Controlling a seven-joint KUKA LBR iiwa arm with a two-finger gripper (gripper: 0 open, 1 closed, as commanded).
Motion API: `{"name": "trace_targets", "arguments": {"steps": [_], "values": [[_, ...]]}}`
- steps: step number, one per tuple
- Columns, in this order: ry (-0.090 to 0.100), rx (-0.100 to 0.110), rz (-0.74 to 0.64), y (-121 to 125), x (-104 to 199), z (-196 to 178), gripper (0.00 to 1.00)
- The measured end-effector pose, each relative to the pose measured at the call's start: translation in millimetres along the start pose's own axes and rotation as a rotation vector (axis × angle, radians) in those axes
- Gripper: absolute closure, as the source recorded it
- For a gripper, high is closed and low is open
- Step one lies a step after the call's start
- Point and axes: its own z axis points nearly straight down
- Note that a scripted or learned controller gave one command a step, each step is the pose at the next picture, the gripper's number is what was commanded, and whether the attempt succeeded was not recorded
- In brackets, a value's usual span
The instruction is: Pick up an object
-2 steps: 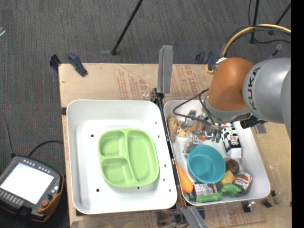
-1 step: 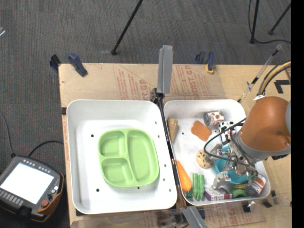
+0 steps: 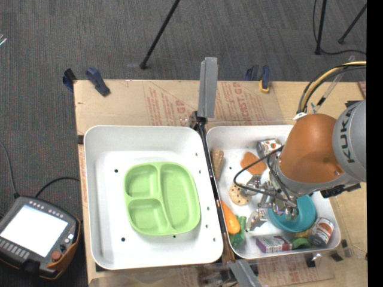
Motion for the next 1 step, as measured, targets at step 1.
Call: {"name": "trace_targets", "arguments": {"steps": [1], "values": [[-0.002, 0.004, 0.074, 20.1, -46.5, -0.2, 0.0]]}}
